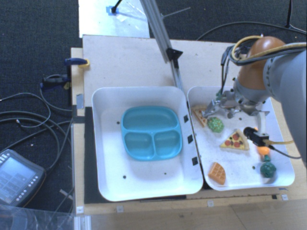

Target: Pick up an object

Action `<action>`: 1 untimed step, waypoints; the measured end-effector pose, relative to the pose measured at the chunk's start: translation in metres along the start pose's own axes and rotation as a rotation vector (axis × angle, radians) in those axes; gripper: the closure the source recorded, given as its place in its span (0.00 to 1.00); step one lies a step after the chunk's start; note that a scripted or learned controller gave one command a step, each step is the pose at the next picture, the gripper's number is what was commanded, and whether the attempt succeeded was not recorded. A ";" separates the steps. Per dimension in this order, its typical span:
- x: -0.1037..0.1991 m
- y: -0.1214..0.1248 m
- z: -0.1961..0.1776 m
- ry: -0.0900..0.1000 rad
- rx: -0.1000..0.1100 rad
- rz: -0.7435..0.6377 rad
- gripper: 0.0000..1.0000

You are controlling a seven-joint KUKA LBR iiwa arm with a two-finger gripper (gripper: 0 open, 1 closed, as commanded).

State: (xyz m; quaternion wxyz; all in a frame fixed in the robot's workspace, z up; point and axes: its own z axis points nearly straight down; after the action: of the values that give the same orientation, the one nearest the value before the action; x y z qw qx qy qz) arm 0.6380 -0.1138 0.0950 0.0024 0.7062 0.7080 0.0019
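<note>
My gripper (217,110) hangs low over the back left part of the right bin (288,176). Just below it lies a green round toy (215,124), and beside it to the left a tan wedge-shaped piece (199,115) rests against the bin wall. A pizza slice toy (235,141) lies in the middle of the bin. A waffle toy (217,173) sits near the front left corner. Nothing visibly hangs from the gripper.
A blue three-compartment plate (151,133) lies in the left bin (108,166). An orange toy (263,151) and a dark green toy (267,169) sit at the right bin's front right. A slanted metal pole (163,37) crosses the bench behind the bins.
</note>
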 end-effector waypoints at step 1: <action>0.000 0.001 -0.012 0.000 -0.004 0.001 1.00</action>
State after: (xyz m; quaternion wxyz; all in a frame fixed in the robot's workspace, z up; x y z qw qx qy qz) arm 0.6392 -0.1137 0.1067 0.0036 0.7067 0.7075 0.0033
